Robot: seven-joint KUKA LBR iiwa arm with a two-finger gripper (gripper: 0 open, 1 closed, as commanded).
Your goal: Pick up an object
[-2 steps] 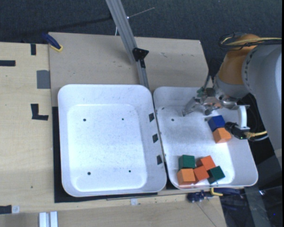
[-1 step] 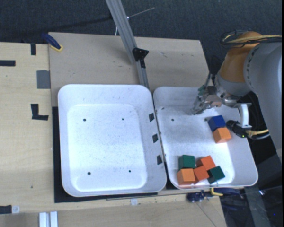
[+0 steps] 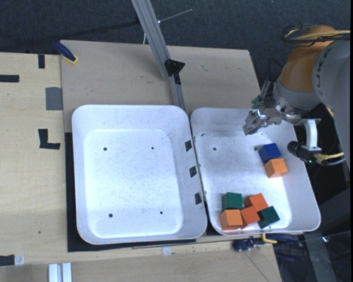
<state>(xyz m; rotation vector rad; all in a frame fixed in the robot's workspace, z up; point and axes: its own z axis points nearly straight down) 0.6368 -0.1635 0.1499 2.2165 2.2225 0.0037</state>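
Hovering at upper right of frame, end effector (image 3: 256, 122) sits over right bin (image 3: 223, 135); can't tell its state. Blue block (image 3: 269, 151) just below it, touching orange block (image 3: 276, 167).

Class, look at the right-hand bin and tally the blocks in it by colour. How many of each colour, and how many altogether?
Blue blocks: 1
Orange blocks: 4
Green blocks: 2
Total: 7 blocks, all in the right bin.
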